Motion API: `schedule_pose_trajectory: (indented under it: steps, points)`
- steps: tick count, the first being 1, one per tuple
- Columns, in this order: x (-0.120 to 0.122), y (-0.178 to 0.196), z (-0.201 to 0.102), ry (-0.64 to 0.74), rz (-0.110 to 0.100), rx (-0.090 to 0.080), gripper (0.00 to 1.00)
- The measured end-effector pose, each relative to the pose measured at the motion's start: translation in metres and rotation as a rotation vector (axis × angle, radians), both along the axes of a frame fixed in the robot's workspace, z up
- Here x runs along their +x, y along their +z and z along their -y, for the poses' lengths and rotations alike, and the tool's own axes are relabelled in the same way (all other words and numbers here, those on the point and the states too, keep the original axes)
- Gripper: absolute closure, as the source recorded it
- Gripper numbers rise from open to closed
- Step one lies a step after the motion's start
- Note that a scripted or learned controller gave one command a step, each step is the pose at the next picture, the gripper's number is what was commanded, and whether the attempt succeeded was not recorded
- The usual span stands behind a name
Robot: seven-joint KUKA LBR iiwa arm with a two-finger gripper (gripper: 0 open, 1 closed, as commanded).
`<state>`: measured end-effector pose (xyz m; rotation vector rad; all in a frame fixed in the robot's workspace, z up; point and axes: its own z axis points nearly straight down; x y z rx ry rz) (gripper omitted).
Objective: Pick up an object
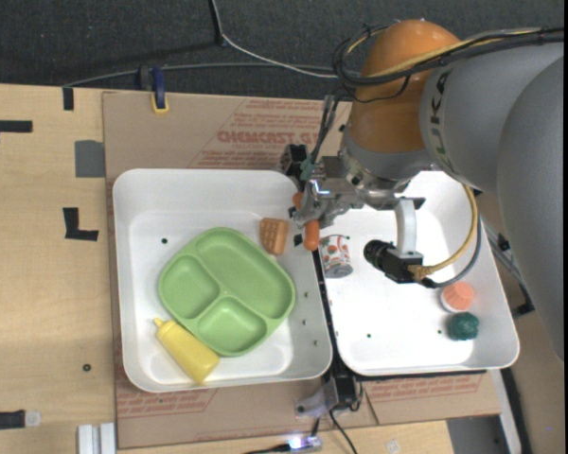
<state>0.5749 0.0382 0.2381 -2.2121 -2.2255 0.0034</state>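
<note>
1. My claw [310,218] hangs over the divide between the two shallow white plastic bins [133,253]. I cannot tell how far it is open, or whether it has hold of anything.
2. Candidate objects: a small tan wedge-shaped block [274,235] in the left bin, just left of my claw; a small white printed can [337,254] in the right bin, just right of it.
3. Risk, as I judge it: descending here could strike the bin walls, or knock the block against the smooth green divided plate [227,291].
4. The glossy yellow squeeze bottle [185,350] lies near, well apart from my claw.
</note>
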Motion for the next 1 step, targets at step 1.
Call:
schedule_pose_trajectory:
  steps: [1]
  points:
    - [-0.0118, 0.0017, -0.0549, 0.001, 0.001, 0.0, 1.0]
